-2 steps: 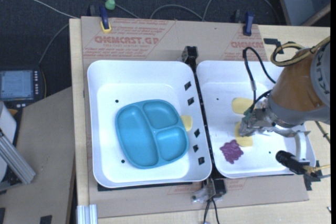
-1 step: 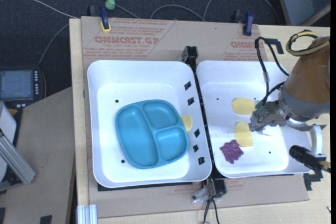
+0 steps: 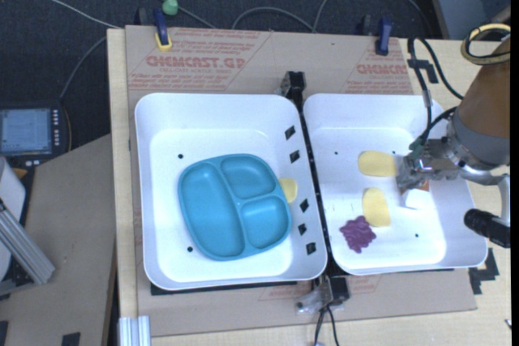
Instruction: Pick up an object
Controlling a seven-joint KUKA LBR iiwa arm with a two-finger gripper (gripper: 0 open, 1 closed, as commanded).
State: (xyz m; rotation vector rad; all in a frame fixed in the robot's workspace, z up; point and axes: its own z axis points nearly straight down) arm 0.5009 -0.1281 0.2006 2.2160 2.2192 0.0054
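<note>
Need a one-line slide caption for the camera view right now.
Gripper low in the right bin beside two yellow pieces and a purple piece; blue divided tray in the left bin.

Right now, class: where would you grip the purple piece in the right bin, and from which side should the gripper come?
Probably from straight above, across the middle of the purple piece. It is small, lumpy and lies flat on the right bin floor. One yellow piece sits close at its upper right, so close the gripper along the freer direction.

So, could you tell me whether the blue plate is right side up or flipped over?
Right side up: the blue plate in the left bin shows its three sunken compartments facing the camera.
</note>
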